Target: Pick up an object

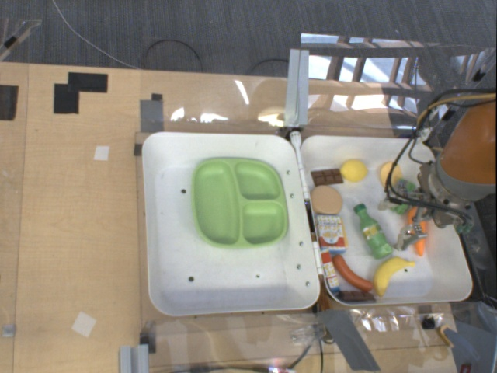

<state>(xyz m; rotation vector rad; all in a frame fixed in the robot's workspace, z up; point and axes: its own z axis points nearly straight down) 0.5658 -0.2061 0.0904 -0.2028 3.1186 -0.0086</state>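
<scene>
The right bin holds several toy foods. Among them are a green bottle, a banana, a lemon, a brown chocolate bar, a tan round cookie, a small printed carton and a red sausage. My gripper hangs low over the bin's right part, right above an orange carrot that it partly hides. Another yellow fruit lies just behind it, partly covered by cables.
The left bin carries a green divided plate. The arm's orange band and its cables reach over the right bin's far right side. A metal frame stands behind the bins.
</scene>
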